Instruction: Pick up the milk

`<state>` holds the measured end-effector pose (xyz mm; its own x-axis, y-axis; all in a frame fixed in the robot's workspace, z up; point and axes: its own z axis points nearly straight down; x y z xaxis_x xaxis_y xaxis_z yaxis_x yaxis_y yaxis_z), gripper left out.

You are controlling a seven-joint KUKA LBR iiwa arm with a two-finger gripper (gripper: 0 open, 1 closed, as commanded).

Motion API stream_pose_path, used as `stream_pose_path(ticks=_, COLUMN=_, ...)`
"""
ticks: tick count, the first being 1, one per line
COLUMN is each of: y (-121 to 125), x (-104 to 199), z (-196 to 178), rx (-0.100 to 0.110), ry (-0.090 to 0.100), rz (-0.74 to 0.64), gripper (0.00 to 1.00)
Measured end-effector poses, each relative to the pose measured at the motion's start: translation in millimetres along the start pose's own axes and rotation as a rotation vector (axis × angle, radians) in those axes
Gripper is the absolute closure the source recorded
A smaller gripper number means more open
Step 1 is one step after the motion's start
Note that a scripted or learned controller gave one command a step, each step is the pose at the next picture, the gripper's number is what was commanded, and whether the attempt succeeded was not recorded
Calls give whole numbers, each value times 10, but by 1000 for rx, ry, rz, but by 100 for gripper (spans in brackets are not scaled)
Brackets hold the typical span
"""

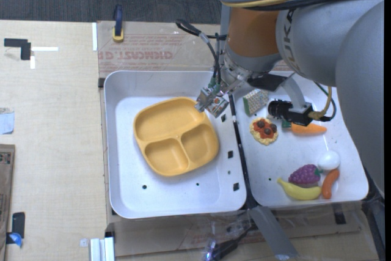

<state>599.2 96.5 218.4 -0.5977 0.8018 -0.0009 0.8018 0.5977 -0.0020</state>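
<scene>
The gripper point(212, 101) hangs over the far right corner of the left bin point(122, 131), just past the yellow plate point(176, 136) — whether it is open or closed cannot be told. The milk point(256, 101), a small carton, lies in the right bin point(348, 143) at its far left, near the pizza point(264, 131), carrot point(308, 128), grapes point(304, 175) and banana point(299, 191).

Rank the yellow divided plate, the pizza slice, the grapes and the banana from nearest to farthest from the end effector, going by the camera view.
The end effector hangs over the left bin's upper right part.
1. Yellow divided plate: just below-left of it, in the left bin.
2. Pizza slice: to its right, in the right bin.
3. Grapes: lower right.
4. Banana: under the grapes, slightly farther.
</scene>
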Motion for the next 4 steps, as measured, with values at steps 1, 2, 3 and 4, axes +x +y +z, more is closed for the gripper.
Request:
stream_pose_path(ticks=1, y=-445, x=-1092, z=279, rx=0, ry=-1, rz=307, gripper=100)
stream_pose_path(ticks=2, y=34, x=-956, z=267, rx=-1, ry=-1, rz=235, gripper=100)
stream_pose_path(ticks=3, y=38, x=-959, z=175, rx=-1, ry=-4, rz=232, gripper=100)
stream_pose_path(ticks=4, y=-578, x=-396, z=215, rx=0, ry=1, rz=100, gripper=100)
